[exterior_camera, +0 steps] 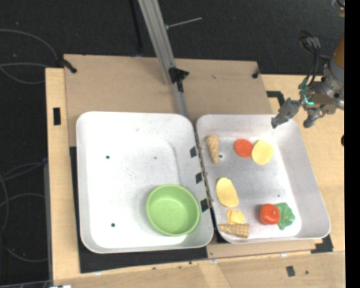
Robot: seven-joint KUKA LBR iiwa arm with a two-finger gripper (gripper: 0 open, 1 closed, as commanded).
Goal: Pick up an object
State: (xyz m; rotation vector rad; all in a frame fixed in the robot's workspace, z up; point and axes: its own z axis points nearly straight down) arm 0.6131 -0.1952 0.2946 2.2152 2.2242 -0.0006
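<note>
My gripper (297, 117) hangs open above the far right corner of the right bin (300, 161), with nothing between its fingers. In that bin lie a red-orange round piece (243, 147) touching a pale yellow piece (263, 152), a tan cone (213, 147) near the left wall, a yellow oval piece (227, 191), a small yellow chunk (235, 216), a waffle-patterned piece (235, 230) at the front, and a red tomato with green leaves (274, 214). The gripper is up and to the right of the pale yellow piece, well apart from it.
The left bin (120, 149) holds a green bowl (173, 209) near its front right corner. A grey metal post (159, 35) slants from the top down to the gap between the bins. Brown bench board surrounds the bins.
</note>
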